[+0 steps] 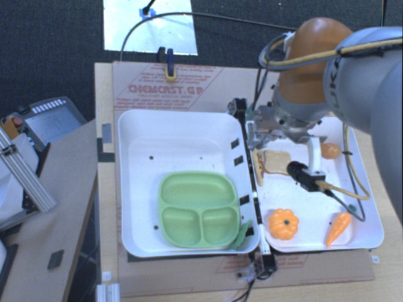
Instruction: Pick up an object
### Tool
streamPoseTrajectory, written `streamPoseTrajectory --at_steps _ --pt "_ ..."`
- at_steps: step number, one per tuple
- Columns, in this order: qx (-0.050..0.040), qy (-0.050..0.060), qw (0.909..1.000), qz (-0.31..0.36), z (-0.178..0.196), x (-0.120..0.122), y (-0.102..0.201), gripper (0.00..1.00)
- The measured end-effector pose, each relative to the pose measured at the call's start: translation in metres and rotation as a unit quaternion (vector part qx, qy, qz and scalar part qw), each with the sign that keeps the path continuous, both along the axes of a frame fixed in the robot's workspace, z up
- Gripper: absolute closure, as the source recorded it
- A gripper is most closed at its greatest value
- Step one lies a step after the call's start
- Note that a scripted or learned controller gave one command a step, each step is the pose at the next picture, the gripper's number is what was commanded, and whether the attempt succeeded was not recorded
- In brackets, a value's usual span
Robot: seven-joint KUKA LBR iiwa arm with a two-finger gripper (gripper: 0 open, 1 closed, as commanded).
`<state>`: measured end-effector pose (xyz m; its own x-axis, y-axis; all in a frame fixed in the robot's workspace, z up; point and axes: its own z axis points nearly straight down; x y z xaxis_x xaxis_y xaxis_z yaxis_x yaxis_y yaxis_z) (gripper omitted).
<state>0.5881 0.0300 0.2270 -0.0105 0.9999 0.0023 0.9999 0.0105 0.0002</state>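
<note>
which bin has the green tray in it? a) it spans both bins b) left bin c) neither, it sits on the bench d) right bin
b, the green tray lies flat inside the left bin, while the right bin holds the pumpkin, the carrot and a slice of toast.

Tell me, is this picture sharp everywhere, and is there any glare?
Camera view: the grey arm with its orange band looks soft and blurred close to the lens; the green divided plastic plate and small orange toy pumpkin are fairly crisp; the shiny silver sheet behind the bins glares bright.
</note>
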Motion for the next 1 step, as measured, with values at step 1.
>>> streamPoseTrajectory --at_steps 1 --pt "-0.0006 -0.001 1.0000 -0.001 0.0056 -0.0106 0.0542 1.00"
